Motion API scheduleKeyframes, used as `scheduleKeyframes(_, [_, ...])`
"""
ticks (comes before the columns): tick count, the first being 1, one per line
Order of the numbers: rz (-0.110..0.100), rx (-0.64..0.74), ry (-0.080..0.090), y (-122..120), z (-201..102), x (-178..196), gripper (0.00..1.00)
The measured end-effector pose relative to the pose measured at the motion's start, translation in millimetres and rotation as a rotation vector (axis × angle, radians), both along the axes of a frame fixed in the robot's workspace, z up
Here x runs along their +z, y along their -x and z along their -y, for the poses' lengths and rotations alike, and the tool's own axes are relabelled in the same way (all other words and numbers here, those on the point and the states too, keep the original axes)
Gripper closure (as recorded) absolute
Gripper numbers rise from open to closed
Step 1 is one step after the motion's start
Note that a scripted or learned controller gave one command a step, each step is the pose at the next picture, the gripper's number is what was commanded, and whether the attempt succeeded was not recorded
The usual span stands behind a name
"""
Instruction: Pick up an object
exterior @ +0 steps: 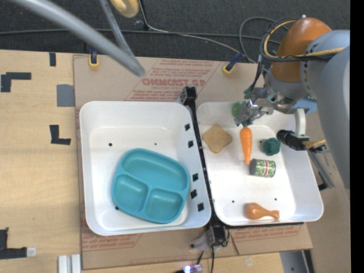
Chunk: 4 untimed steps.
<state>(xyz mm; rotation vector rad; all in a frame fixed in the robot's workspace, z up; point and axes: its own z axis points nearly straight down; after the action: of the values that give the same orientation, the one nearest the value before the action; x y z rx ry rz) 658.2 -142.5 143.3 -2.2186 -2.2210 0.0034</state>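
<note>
Gripper (pixel 248 111) low over far edge of right bin (pixel 296 209), just above carrot (pixel 245 144), likely choosing it; finger opening impossible to tell.

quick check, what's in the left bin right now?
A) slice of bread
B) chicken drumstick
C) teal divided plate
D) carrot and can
C. The teal divided plate lies in the left bin, while the carrot, can, drumstick and bread all lie in the right bin.
</note>
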Motion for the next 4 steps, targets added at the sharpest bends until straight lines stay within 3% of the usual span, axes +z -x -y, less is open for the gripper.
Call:
scheduleKeyframes(3, [0.007,0.001,0.001,1,-6,140,1.00])
scheduleKeyframes(4, [0.002,0.002,0.001,0,-53,127,1.00])
